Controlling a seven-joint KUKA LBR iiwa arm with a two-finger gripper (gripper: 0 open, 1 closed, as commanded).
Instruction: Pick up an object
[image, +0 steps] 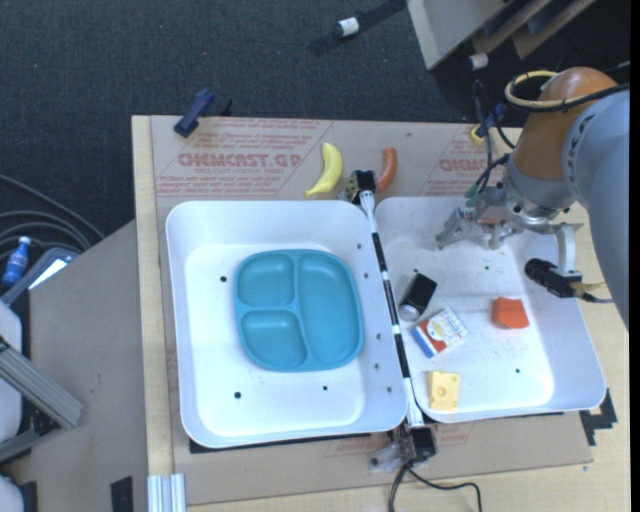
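Arm over right bin, nothing held.
Gripper (478, 226) sits at upper right of frame, fingers spread, empty. Orange object (511, 313) lies mid-right in the right bin (570, 385); blue divided plate (298, 308) occupies the left bin (190, 300).

Dark carpeted floor (150, 50) around a brown paper-covered bench (250, 150), black cables (40, 215) lying far left of the jaws.
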